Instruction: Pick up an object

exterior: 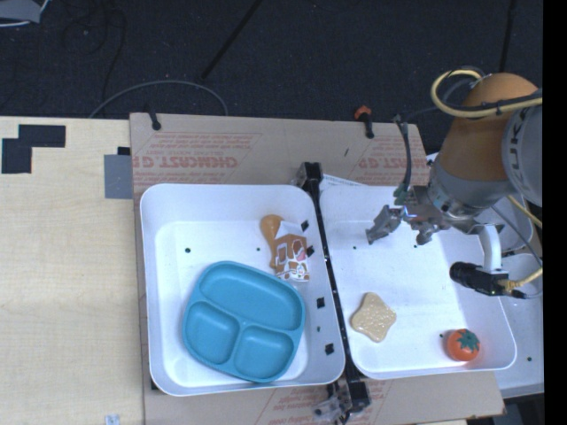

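Observation:
My gripper (pixel 405 227) hangs over the far part of the right bin (pixel 425 361), open, with its fingers (pixel 383 225) spread and nothing between them. Below it, near the bin's front, lies a flat tan bread-shaped piece (pixel 373 317). A small orange fruit with a green top (pixel 462 344) sits in the front right corner. In the left bin (pixel 164 237) a blue divided plate (pixel 244 320) lies flat. Beside the plate's far edge are an orange-brown toy piece (pixel 271 228) and a small printed packet (pixel 291 258).
A black divider (pixel 322 273) runs between the two bins. The arm's grey wrist and orange band (pixel 483 140) stand over the right bin's far right corner, with a black fitting and cables (pixel 480 279) hanging over its right side. Cardboard (pixel 230 153) lies under the bins.

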Robot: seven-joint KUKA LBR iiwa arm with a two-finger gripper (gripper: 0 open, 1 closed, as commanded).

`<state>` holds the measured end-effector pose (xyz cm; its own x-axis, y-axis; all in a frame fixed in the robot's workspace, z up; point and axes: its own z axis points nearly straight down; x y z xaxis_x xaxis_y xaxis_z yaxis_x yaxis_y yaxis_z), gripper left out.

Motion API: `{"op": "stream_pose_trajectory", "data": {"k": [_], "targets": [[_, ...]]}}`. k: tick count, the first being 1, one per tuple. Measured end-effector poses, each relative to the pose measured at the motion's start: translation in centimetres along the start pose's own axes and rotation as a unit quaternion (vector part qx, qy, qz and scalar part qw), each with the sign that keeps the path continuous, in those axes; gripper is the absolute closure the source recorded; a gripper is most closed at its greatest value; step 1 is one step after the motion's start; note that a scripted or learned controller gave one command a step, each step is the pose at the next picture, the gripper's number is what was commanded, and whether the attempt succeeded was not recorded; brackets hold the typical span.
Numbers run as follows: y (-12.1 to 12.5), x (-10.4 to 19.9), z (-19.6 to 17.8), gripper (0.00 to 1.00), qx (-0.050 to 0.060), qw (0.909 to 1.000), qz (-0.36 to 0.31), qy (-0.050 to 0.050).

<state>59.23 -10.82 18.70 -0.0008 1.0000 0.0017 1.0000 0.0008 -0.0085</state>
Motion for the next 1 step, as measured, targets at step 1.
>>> {"op": "stream_pose_trajectory", "data": {"k": [1], "targets": [[0.1,0.33,4.38,0.0,0.0,1.0,0.001,0.0]]}}
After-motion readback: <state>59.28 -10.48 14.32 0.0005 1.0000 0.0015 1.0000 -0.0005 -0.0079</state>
